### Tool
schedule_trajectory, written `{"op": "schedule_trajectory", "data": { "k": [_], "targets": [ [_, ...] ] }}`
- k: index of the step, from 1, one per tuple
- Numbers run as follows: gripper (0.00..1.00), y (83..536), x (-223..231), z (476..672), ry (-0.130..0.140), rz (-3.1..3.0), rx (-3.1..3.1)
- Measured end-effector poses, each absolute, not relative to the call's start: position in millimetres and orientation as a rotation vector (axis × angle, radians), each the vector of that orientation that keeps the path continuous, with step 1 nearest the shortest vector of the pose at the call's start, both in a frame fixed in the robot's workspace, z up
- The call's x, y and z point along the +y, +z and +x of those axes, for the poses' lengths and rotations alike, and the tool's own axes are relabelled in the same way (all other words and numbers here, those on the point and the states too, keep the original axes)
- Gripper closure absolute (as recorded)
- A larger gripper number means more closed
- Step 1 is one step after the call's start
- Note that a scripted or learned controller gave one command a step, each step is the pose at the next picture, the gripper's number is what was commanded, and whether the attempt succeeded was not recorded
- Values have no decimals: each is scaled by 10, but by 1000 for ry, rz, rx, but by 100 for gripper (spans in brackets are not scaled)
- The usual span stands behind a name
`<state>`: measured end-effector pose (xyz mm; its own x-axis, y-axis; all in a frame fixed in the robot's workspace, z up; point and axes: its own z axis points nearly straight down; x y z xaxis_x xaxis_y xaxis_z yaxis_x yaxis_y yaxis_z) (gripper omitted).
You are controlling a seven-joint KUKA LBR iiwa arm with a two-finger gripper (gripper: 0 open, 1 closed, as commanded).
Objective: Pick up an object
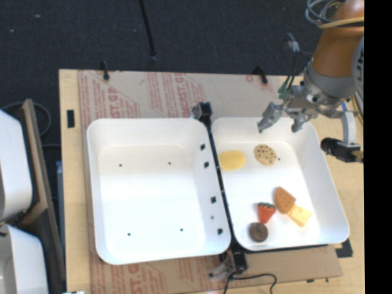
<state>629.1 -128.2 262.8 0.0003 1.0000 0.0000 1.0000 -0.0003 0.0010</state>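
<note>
Overhead: the gripper (pixel 283 120) hangs above the far edge of the right bin (pixel 331 182), its two fingers spread apart with nothing between them
Arm: grey wrist with an orange band, reaching in from the right of the view, just above the gripper
Right bin: holds all six small objects; the left bin (pixel 110 164) lies beside it, the two touching along a dark seam
Yellow oval (pixel 232 160): lies flat near the seam, long axis running left to right across the bin
Speckled cookie (pixel 264 154): just right of the yellow oval, apart from it, nearest to the gripper; roughly round, so no clear pointing direction
Orange-brown piece (pixel 284 199): in the near right part of the bin, long axis slanting from upper left to lower right, touching the yellow cube (pixel 299 215)
Strawberry (pixel 266 212): left of the orange-brown piece, its narrow tip pointing toward the near edge
Dark round piece (pixel 258 231): just below the strawberry, close to the bin's near wall
</note>
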Motion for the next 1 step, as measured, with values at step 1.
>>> {"op": "schedule_trajectory", "data": {
  "k": [1],
  "targets": [
    [0,1269,-1941,6394,-11,2233,2222]
  ]
}}
